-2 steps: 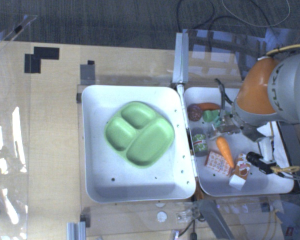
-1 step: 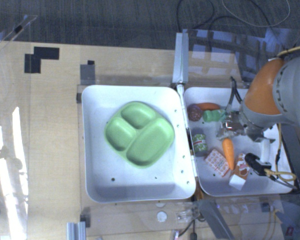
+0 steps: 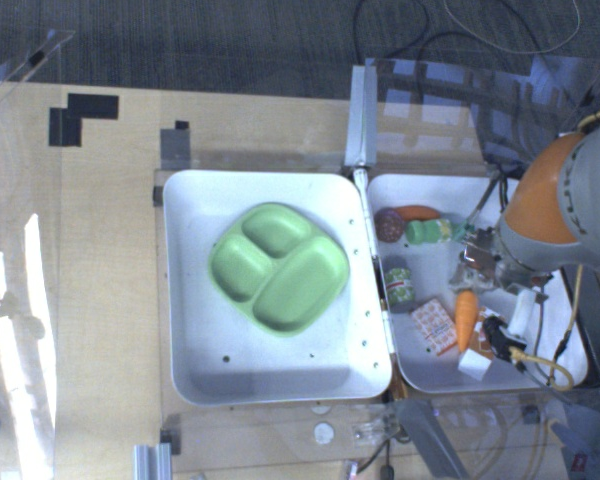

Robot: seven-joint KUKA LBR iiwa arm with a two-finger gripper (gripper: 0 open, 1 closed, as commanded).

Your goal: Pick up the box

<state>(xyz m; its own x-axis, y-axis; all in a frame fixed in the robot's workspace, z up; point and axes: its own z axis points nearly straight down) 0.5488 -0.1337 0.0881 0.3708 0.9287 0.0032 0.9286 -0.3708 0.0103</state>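
Observation:
The box [image 3: 432, 326], small and flat with a red and white pattern, lies on the floor of the right bin [image 3: 420, 378] near its front left. My gripper [image 3: 476, 271] hangs over the middle of that bin, up and to the right of the box and apart from it. An orange carrot [image 3: 465, 320] stands on end just below the gripper, right beside the box's right edge. The arm's orange band [image 3: 540, 203] and grey wrist hide the bin's right part.
In the right bin are also a green can [image 3: 398, 286], a green bottle [image 3: 432, 232], a dark red ball [image 3: 389, 225], an orange piece [image 3: 418, 212] and a white block [image 3: 473, 365]. A green sectioned plate [image 3: 278, 266] lies in the left bin [image 3: 190, 368].

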